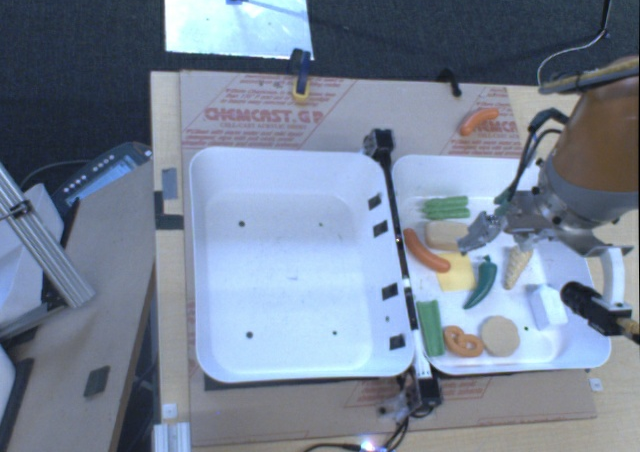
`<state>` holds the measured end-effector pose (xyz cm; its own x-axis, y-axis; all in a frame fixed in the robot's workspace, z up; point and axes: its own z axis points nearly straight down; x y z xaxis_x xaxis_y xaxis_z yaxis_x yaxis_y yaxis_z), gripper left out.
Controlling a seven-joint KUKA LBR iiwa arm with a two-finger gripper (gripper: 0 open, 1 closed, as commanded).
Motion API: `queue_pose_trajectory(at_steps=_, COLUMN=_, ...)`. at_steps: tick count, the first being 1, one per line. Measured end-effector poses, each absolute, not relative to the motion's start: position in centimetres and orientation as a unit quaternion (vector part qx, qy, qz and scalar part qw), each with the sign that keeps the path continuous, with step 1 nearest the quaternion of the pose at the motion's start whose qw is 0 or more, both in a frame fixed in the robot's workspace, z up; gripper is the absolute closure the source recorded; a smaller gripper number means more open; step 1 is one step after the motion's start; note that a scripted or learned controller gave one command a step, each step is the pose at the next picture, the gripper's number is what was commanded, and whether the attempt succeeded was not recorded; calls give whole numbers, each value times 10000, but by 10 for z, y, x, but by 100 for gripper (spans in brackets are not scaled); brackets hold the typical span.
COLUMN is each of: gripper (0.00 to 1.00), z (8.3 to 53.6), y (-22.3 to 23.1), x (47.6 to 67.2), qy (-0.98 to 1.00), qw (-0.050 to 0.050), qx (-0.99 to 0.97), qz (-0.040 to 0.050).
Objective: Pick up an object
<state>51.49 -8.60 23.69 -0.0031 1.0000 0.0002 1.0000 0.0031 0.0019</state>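
White right bin (575,348) holds two hot dogs (427,251), one pretzel (461,341), one green chilli (482,282); the tool (484,231) hovers above, its state unclear.

Orange sausage (479,121) outside the bins

The grey arm (590,155) reaches in from the right, and its gripper (483,232) hangs low, pointing left.

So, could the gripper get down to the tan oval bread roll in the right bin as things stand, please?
Probably yes: the gripper hovers just right of the tan oval bread roll, whose top lies uncovered, though an orange-red sausage crowds its lower-left side.
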Motion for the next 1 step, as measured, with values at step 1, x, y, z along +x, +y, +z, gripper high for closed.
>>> queue_pose_trajectory(at_steps=1, gripper=0, z=164, y=-86, x=485, qy=7073, qw=-26, qx=7069, qz=-16)
